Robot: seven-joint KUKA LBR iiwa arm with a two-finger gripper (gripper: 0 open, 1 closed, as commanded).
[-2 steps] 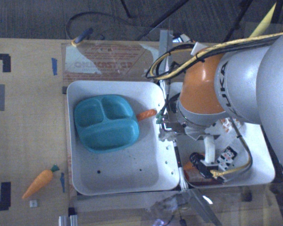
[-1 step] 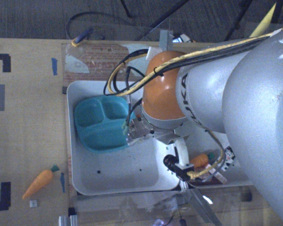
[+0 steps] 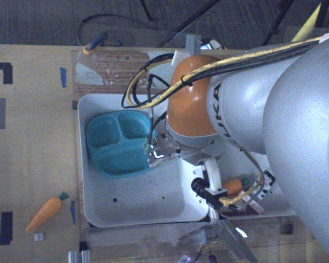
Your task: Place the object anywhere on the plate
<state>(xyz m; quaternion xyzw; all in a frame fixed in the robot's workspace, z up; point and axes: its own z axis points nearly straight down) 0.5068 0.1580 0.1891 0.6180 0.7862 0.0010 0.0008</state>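
A teal divided plate point(image 3: 118, 141) lies in the upper left of the left white bin point(image 3: 131, 201). My gripper point(image 3: 153, 151) hangs over the plate's right edge, mostly hidden under the orange wrist band point(image 3: 192, 103). I see nothing held in it. A small orange object point(image 3: 234, 186) lies in the right bin, partly hidden behind cables and the arm.
A toy carrot point(image 3: 44, 212) lies on the wooden bench left of the bins, outside them. The grey arm point(image 3: 274, 103) covers most of the right bin. A brown board point(image 3: 120, 64) with taped plastic sits behind the left bin.
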